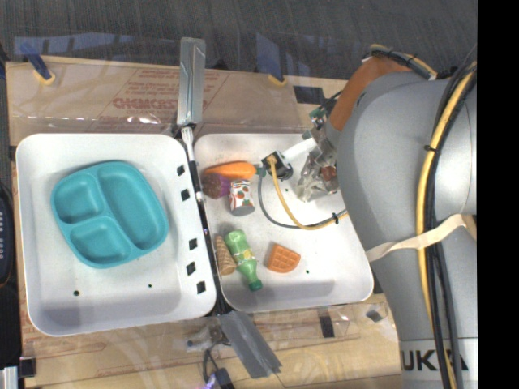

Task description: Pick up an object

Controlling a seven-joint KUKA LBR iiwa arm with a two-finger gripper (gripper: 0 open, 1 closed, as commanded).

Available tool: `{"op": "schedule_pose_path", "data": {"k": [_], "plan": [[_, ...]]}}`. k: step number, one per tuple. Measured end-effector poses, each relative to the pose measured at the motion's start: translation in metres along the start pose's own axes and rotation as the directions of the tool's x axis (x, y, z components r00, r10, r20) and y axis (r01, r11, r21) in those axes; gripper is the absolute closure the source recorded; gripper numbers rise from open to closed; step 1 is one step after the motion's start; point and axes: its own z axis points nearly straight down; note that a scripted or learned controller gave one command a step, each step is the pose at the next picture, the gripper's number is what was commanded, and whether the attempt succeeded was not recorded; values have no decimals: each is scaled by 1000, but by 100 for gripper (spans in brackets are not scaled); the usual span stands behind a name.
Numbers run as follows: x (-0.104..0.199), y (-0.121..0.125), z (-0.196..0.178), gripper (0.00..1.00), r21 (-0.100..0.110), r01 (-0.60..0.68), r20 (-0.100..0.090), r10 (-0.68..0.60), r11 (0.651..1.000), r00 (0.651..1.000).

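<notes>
Toy carrot (230, 169), green bottle (242, 258), waffle (282, 259) in right bin (340, 286); hand (315, 178) state unclear.

Even, fairly bright overhead light falls on my bench, washing the white bins (49, 298) nearly flat with soft grey shading inside their walls, glare sheening the clear plastic sheet (122, 96) behind them, short faint shadows under the objects, and the whole picture slightly soft and grainy.

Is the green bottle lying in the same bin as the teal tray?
No, the green bottle lies in the right bin, the teal tray in the left bin.
</notes>
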Motion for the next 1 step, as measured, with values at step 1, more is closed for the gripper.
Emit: {"op": "schedule_pose_path", "data": {"k": [1], "plan": [[1, -2, -6, 100, 5, 9, 5, -9, 1000, 1000]]}}
